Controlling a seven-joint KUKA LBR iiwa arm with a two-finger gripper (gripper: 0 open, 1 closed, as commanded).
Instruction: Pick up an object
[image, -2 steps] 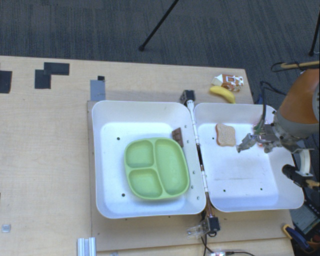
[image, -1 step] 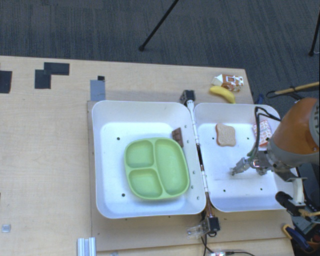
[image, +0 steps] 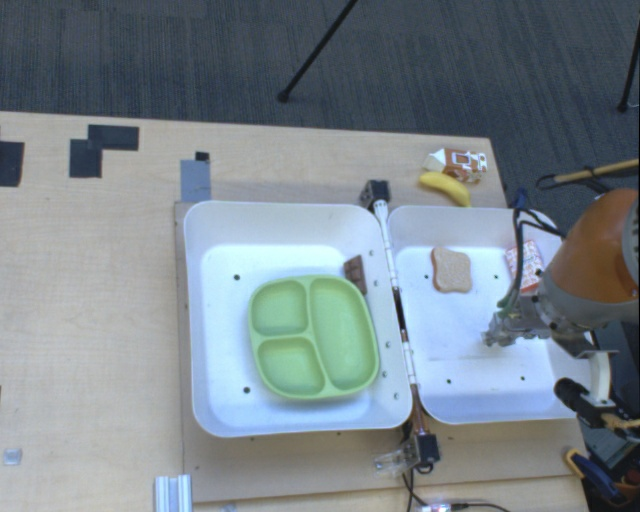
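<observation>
A pale wooden bench (image: 90, 300) sits on dark grey carpet and bears two shallow white bins side by side. The arm (image: 600, 270), grey with an orange band, reaches in from the right, and its pincer (image: 503, 335) hangs low over the right-hand bin (image: 470, 395), near that bin's right wall. From this slanted view I cannot tell how far apart its tips stand, and nothing can be seen between them.

The nearest thing to the pincer is a slice of bread (image: 452, 270), lying flat on the floor of the same bin, up and a little to the left of the pincer and clearly apart from it. Up and just to the right of the pincer, by the bin's right rim, is a small red and white packet (image: 524, 262), partly hidden by the arm.

Well to the left of the pincer, across the divide between the bins, the left-hand bin (image: 215, 300) holds a green three-compartment plate (image: 313, 338). A small brown object (image: 354, 268) lies just beside the plate's upper right corner, against the bin's wall.

Beyond the bins, above the pincer, a banana (image: 444, 187) and a small carton (image: 458, 160) lie on the bench top, touching or nearly so.
</observation>
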